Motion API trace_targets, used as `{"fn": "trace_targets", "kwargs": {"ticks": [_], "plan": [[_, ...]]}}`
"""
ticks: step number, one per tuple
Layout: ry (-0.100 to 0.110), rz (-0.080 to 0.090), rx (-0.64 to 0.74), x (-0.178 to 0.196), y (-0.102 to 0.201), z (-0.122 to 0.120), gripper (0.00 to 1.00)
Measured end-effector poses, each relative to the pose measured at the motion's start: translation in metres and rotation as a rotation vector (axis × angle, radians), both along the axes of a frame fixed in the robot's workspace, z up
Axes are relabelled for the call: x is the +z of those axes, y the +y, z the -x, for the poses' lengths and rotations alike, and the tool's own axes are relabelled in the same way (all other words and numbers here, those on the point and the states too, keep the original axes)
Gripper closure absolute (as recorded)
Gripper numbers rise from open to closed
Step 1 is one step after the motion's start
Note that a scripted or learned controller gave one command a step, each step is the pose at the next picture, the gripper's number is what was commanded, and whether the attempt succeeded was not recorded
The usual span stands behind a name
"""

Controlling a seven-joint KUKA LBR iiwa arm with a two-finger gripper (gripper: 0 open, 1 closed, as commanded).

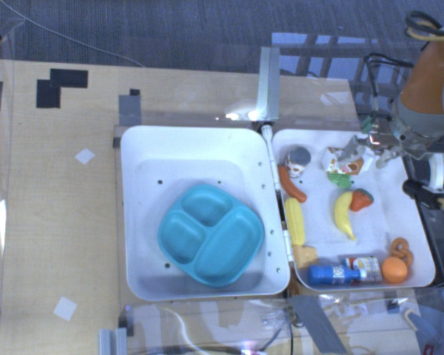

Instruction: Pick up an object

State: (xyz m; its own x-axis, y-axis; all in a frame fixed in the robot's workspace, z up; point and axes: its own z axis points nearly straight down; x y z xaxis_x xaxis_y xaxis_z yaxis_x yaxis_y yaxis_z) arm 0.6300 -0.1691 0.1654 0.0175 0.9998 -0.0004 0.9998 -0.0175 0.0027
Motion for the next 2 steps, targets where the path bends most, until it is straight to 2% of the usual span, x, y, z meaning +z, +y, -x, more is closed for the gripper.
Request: {"fn": "trace_targets", "kwargs": {"ticks": [1,2], "plan": [[-0.006,0.002,0.042,-0.077,-0.020,0.050,0.00],[-0.011,0.003,0.044,-0.065,-0.019,0.048,1.00]]}}
